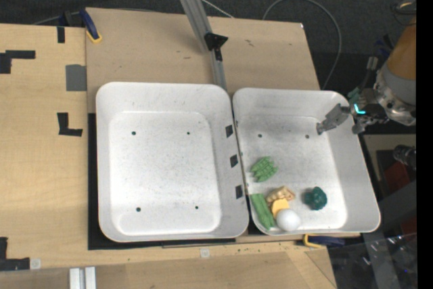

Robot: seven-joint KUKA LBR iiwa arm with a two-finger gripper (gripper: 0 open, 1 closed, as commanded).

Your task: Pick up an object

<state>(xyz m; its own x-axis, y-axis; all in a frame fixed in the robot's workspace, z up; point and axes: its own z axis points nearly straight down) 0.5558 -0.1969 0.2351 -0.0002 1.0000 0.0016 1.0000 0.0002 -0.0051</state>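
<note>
— Where are the things to pick?

— All in the right bin, toward its near end. A pale green ridged piece lies by the bin's left wall. Nearer the front corner, a long green piece lies along that wall, with a tan and orange toy just beside it and a white ball touching the toy's near side. A dark teal object sits apart to their right.

— And the left bin?

— Bare white floor with a few small dark dots.

— The jaws?

— Over the right bin's far right corner, well away from the objects, nothing between them. Whether they are apart or together I cannot tell.

— Underneath?

— Both bins sit side by side on the wooden desk.
</note>
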